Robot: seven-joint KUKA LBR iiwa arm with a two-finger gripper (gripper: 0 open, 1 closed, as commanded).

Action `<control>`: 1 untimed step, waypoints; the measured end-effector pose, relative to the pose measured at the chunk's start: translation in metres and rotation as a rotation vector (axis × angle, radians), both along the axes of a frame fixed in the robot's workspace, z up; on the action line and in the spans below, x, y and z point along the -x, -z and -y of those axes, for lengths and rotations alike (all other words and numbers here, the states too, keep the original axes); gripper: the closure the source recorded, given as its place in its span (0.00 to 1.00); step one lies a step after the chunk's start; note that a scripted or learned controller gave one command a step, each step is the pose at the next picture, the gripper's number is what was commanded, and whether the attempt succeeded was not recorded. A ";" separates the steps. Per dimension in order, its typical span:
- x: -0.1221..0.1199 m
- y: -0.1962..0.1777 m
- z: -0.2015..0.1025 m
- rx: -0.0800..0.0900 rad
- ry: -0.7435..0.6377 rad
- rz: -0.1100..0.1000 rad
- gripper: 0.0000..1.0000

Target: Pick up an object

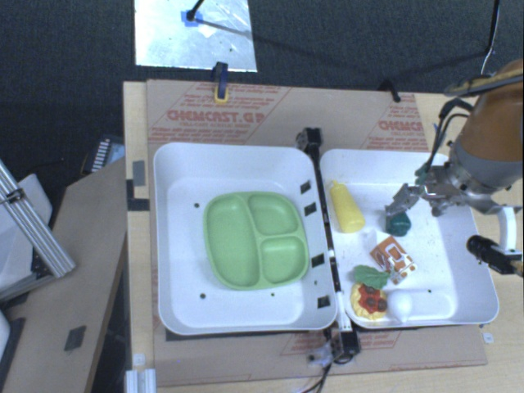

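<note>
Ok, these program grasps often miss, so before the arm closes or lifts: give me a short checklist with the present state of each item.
1. Pincer is over the right bin: ok.
2. Teal object lies right under the pincer: ok.
3. Teal object is between the fingers: cannot tell.
4. Yellow bottle lies apart from the pincer: ok.
5. Orange packet touches the teal object: cannot tell.
</note>
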State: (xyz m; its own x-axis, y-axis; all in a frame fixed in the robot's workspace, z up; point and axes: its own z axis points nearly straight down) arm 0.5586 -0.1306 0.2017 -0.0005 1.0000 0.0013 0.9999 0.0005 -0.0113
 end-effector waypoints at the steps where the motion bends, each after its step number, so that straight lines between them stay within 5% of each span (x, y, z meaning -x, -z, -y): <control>1: -0.003 -0.007 0.000 0.002 -0.002 0.012 0.00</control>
State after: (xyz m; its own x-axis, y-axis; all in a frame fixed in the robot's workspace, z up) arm 0.5615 -0.1304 0.2082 -0.0029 1.0000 -0.0003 1.0000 0.0029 0.0009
